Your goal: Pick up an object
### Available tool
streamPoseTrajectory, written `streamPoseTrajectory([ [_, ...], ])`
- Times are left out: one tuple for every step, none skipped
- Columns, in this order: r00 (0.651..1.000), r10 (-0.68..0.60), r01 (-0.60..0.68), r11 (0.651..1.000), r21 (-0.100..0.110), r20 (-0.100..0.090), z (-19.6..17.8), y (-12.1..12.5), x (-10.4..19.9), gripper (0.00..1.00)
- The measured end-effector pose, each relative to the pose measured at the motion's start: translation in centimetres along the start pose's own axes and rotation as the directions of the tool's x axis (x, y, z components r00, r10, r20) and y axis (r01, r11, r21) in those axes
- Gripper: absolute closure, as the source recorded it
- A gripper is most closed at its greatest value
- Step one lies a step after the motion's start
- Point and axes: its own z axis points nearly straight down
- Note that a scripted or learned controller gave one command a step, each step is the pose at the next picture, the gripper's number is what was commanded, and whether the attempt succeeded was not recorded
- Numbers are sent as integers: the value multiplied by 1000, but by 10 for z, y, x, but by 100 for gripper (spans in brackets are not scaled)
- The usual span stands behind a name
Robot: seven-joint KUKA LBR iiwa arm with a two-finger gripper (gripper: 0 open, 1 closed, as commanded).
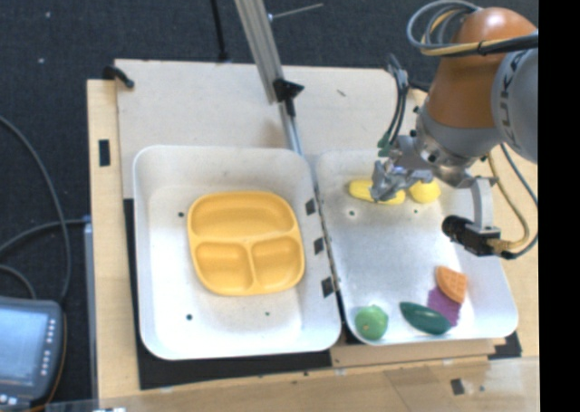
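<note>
Two white shallow plastic bins on a tan bench; yellow divided tray in left bin; yellow, green, dk-green, purple & orange toy pieces in right.

A light wooden bench carries two shallow white bins set side by side, their inner edges touching. The left bin and the right bin occupy the near part of the benchtop. Behind them, a slanted aluminium post rises from the bare board.
</note>
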Motion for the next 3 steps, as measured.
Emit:
streamPoseTrajectory([
  [1000, 0, 0, 1000, 1, 0, 11, 2, 53, 100],
  [1000, -2, 2, 1000, -2, -1, 0, -4, 107, 100],
  [1000, -1, 1, 1000, 1, -1, 1, -14, 153, 100],
])
